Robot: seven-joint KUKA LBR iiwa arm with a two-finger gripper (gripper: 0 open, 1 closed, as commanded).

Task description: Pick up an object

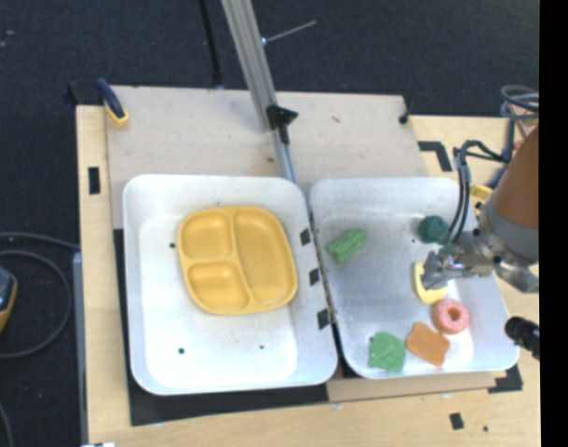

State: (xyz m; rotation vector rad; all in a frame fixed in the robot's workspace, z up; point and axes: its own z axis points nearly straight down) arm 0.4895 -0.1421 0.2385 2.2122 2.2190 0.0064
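Note:
In the right bin lie several small objects. A green block sits near its left side and a dark teal ball near the far right. A pink ring, an orange piece and a green piece cluster at the front. A yellow object lies at the right, partly covered by my gripper, which is down directly over it. Whether the gripper touches it cannot be made out.
The left bin holds a yellow divided plate. A metal pole rises from the bench behind the bins. The arm's orange band and cables hang over the right bin's far right corner.

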